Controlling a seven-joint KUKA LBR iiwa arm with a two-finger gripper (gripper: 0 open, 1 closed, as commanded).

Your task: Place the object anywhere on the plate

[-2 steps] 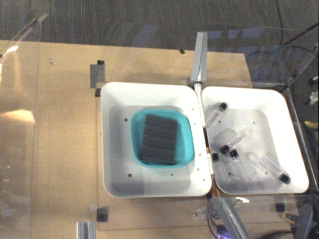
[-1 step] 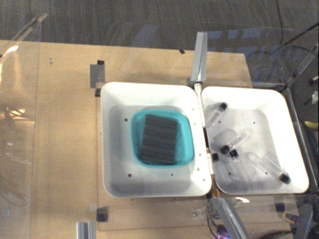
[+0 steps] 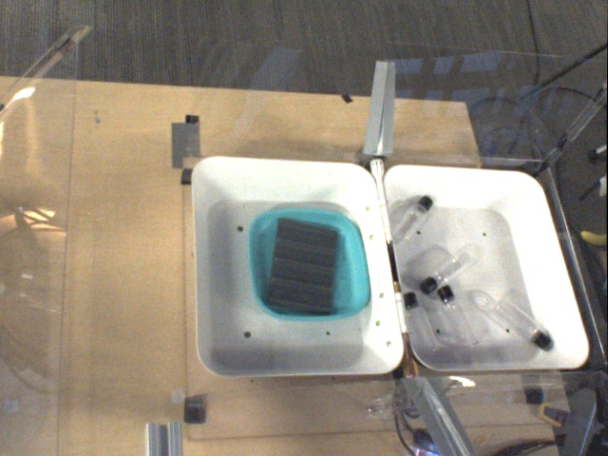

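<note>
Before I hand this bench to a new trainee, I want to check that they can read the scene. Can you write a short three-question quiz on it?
1. True or false: the dark ridged block lies on the teal plate in the left bin.
2. Which bin holds the clear vials with black caps? A) the left bin B) the right bin C) both bins
3. Fill in: the plate is ____ in colour.

Key: 1. true; 2. B; 3. teal
</note>
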